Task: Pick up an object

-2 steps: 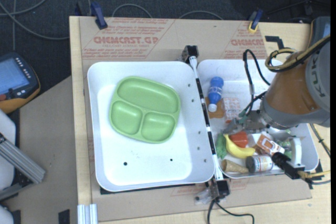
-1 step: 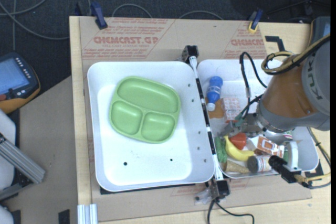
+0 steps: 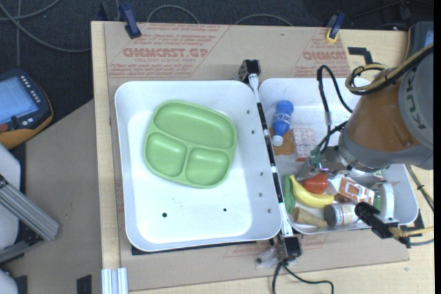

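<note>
Since the arm's wrist hides the gripper (image 3: 329, 172), I cannot tell its state; just beside it in the right bin (image 3: 406, 206) lies the banana (image 3: 308, 195), light, smooth, curved, probably best pinched across its middle

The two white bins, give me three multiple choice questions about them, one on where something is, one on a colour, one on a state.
1. Where does the divided plate lie?
A. In the left bin
B. In the right bin
C. On the cardboard outside both bins

2. What colour is the plate?
A. Blue
B. Green
C. Red

3. How does the banana sit in the right bin?
A. Alone in the bin's middle
B. Standing on end
C. Lying crowded among other items

Answers:
1. A, the plate rests on the left bin's floor.
2. B, it is light green all over.
3. C, it lies flat at the near end, against a red item and packets, with the arm above them.
</note>
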Motion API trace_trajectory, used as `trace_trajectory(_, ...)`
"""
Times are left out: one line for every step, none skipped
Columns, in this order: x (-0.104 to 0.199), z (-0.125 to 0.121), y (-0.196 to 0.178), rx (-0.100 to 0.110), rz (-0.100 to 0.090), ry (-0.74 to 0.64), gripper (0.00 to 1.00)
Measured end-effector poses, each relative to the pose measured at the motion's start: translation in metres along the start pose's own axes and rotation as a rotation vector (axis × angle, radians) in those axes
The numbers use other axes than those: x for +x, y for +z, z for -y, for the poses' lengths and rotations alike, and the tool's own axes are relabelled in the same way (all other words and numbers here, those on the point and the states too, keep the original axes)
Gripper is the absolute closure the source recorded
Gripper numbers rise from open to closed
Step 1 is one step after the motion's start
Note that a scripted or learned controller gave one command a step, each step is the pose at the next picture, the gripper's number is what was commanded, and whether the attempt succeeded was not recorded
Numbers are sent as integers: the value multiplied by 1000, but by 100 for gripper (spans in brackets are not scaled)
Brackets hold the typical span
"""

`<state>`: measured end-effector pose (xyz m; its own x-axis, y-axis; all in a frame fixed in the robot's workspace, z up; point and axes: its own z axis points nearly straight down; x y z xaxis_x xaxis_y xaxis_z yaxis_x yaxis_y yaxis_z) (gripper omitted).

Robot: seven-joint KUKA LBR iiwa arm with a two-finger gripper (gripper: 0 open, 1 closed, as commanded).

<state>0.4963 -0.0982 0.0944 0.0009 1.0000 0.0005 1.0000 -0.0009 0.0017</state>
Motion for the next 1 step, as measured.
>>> trace_trajectory(61, -22, -91, 0, 0, -3, 100)
